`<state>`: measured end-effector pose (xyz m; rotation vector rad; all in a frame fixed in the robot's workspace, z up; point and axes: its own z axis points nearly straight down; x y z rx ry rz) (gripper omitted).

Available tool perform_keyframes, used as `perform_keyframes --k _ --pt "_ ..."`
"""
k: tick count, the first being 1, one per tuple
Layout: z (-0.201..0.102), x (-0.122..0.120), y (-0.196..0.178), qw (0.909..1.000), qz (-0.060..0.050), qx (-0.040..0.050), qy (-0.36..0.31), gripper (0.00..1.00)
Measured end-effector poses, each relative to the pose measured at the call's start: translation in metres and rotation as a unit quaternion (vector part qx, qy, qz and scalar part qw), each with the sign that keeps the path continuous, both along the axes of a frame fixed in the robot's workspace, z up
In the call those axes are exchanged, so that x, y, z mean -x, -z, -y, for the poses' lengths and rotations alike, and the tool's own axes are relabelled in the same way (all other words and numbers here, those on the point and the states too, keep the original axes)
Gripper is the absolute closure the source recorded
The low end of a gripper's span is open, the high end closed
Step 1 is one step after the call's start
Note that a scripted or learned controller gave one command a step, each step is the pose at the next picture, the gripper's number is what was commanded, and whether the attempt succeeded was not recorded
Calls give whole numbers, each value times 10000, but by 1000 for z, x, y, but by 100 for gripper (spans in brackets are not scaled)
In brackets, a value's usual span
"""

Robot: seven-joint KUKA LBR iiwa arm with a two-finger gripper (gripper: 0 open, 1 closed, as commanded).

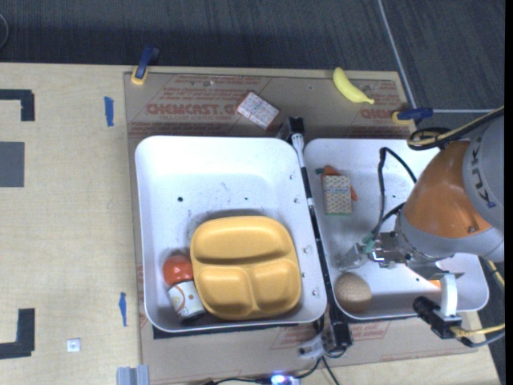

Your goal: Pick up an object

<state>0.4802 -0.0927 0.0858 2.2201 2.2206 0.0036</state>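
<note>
Brown egg-shaped object (353,289): right bin (365,157), at 7 o'clock corner. Gripper (362,251): just above it at 12 o'clock; finger state cannot be told, nothing seen held. Small carton (337,194): same bin, 11 o'clock. Left bin (212,163): yellow divided tray (243,265) at 6 o'clock, orange-capped can (181,286) at 8 o'clock. Banana (351,87): on cardboard, 12 o'clock.

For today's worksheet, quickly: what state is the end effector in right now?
End effector: low in the right bin; open, shut or holding cannot be told.
</note>
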Motion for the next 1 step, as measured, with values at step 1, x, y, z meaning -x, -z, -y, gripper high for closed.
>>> perform_keyframes --k 1 --pt "1 -2 0 10000 -7 1 4 0"
